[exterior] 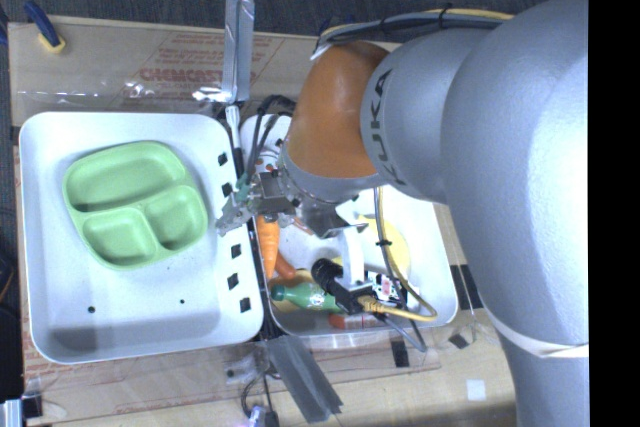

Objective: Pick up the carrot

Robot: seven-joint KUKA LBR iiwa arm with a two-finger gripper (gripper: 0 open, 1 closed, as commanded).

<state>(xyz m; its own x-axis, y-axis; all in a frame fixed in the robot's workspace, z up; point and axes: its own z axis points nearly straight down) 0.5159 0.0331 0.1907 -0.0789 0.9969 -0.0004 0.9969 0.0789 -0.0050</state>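
Carrot point(268, 240) lies in the right bin point(440, 277), hard up against that bin's left wall, approx. lengthwise along the wall, w/ its upper end tucked under the gripper point(265, 208). It's orange and slim. A second orange bit point(287, 268) sits just beside its lower end; can't tell if that's a separate item or part of the same one.

Gripper hangs directly over the carrot's upper end, at or v. near it; contact not clear. Whether it's open or closed: can't tell, since wrist hardware and cables block the view. Nothing shows the carrot being gripped.

Just below the carrot, near the bin's front edge, lies a green toy point(298, 295), and next to that a small red piece point(352, 321). A yellow item point(396, 245) sits further to the right in the same bin, partly hidden by the arm.

Arm point(480, 115) reaches in from the right, grey, w/ the orange band point(335, 115) above the wrist covering most of the right bin's back half.

Left bin point(50, 315) holds a pale green divided plate point(135, 203), 3 compartments, set toward the back-left, well apart from the carrot.

Outside the bins: a grey metal bar point(238, 45) stands behind the gap betw. them, and a small blue-and-yellow clip point(42, 25) lies at the bench's back-left corner.
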